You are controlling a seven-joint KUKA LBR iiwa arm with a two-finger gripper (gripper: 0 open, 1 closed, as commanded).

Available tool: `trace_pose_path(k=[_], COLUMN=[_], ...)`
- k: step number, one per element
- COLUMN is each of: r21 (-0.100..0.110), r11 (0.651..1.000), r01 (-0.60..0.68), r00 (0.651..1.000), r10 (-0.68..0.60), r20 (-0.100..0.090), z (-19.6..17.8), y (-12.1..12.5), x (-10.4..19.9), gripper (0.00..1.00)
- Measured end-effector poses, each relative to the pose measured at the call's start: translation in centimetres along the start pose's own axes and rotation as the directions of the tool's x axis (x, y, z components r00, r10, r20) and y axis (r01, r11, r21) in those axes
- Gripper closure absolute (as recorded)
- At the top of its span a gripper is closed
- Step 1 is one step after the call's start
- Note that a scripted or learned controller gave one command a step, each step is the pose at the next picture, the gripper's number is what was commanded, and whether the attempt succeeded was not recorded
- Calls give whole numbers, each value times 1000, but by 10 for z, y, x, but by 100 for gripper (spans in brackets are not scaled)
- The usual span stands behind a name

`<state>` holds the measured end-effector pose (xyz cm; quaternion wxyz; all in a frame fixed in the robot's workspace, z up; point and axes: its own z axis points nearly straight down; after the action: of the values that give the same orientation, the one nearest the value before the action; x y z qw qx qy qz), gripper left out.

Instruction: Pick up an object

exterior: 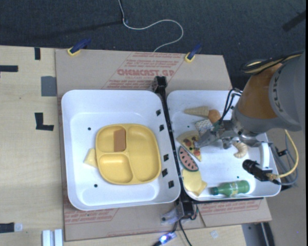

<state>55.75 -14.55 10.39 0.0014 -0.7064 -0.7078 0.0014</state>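
Observation:
My gripper reaches into the right bin from the right, low over its left half. Its tip is right beside a small multicoloured toy food piece, and whether it touches that piece is unclear. Just below lies a watermelon slice. An ice cream cone with an orange scoop lies behind the gripper. A beige peanut-shaped piece sits under the wrist. A green bottle lies on its side along the front wall, next to a yellow fruit piece.
The left bin holds a yellow divided plate with a brown slab in one compartment, and a pale yellow wedge beside the plate. A black clip joins the bins at the back. A black cable connector hangs near the bin's right wall.

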Motion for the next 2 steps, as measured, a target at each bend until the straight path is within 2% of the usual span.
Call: trace_pose_path(k=[1, 2], r21=[-3, -9], r11=[1000, 1000], r01=[0, 2], r00=[1000, 1000], r10=[0, -2], r20=[-1, -6], z=[18, 5], y=[1, 4], x=[1, 4], gripper=[0, 100])
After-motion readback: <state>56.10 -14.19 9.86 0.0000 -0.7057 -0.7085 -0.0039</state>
